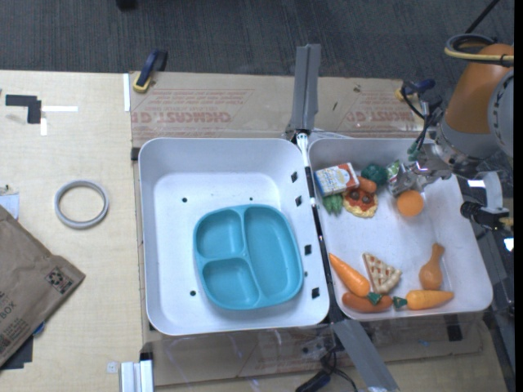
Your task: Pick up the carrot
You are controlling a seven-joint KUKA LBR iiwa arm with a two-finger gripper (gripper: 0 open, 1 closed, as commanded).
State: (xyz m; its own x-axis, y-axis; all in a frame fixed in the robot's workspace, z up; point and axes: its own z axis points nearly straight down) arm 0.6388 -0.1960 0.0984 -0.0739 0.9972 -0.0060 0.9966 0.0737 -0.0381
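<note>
Cardboard packaging (pixel 29 288) is lying at the lower left corner of the bench, nearest the camera, and a roll of tape (pixel 82 203) is resting flat on the wood just above it. Moving right, the left bin (pixel 163 170) is holding a blue divided plate (pixel 247 256), which is sitting level toward the bin's front right. Further right, the right bin (pixel 470 243) is carrying the toy food. Along its front, a carrot (pixel 349 275) is lying at a slant near the left wall, a waffle slice (pixel 381 271) is sitting just beside it, a red chili pepper (pixel 366 303) is lying under both, and a second carrot (pixel 428 299) is lying along the front right with its green tip pointing left. A drumstick (pixel 433 268) is leaning just above that second carrot. Toward the back, a small carton (pixel 336 178) is resting near the left wall, a pizza slice (pixel 360 202) is lying beside it, and an orange (pixel 409 203) is sitting to the right. The gripper (pixel 407 177) is hanging just above the orange at the bin's back right, well apart from both carrots, and whether it is parted or closed cannot be told.
</note>
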